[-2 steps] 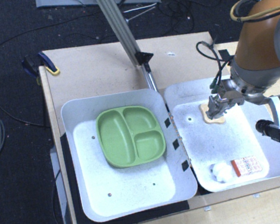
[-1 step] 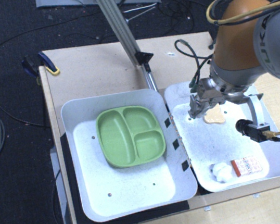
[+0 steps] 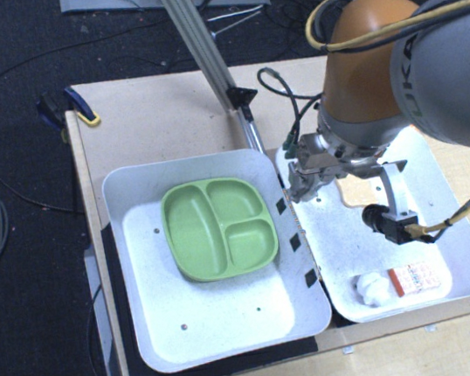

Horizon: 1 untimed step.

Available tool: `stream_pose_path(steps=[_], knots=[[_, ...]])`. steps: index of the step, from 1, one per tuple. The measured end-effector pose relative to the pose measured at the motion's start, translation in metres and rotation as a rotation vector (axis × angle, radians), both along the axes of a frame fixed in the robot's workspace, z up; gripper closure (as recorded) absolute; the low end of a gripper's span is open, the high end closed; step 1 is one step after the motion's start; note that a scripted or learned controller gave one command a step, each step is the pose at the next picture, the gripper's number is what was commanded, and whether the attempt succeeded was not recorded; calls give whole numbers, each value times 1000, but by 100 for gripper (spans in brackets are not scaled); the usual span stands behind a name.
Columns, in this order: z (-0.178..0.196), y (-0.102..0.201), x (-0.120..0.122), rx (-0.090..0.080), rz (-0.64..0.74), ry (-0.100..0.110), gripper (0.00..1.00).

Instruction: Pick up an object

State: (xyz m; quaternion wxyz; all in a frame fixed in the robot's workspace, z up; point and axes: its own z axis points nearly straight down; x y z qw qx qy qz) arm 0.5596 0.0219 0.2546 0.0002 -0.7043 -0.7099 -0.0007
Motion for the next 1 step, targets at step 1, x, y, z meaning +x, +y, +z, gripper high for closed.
stream_pose_path(steps=[1], knots=[[-17,57,4,0,0,3,100]])
